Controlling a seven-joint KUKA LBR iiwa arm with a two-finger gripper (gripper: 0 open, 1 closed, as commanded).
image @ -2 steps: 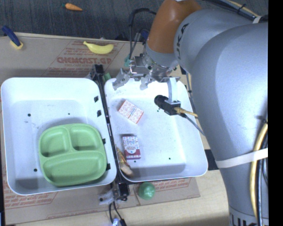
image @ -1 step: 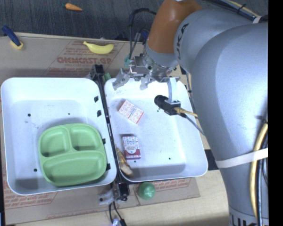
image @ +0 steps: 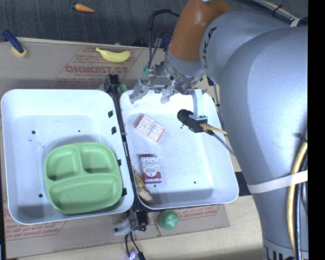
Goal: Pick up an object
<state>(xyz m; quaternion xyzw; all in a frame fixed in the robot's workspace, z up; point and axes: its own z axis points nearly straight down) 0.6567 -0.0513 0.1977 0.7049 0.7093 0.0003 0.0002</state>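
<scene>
White plastic forms the bin [image: 222, 183] nearer the arm, where a pink-patterned box [image: 150, 128] lies near the middle and a red-and-white carton [image: 150, 169] lies apart from it toward the near edge. The gripper [image: 150, 95] hangs over this bin's far edge, fingers spread, holding nothing. A green divided plate [image: 84, 177] sits in the other bin [image: 21, 107].

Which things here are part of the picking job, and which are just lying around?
Job: pincer, right bin, patterned box, red box, left bin, green plate.
Lying about, outside the bins: banana, carrot, green ball, blue clip.
</scene>
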